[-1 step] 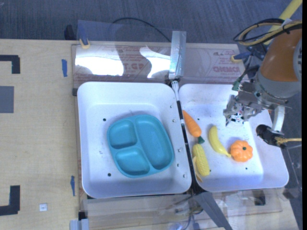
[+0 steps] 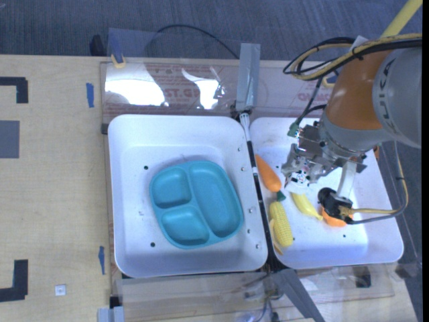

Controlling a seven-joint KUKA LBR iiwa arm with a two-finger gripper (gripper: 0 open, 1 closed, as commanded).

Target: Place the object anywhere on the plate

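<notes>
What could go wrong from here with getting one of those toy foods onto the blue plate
The carrot, corn and banana lie close together in the right bin, so the gripper may nudge or catch two at once. The carrot and corn sit against the bin's left wall, which could block a finger. The plate is in the other bin, so a weak grip could drop the item crossing the divider.

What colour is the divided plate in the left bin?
Light blue/teal, plain; the camera view shows the plate clearly in the left bin.
</notes>
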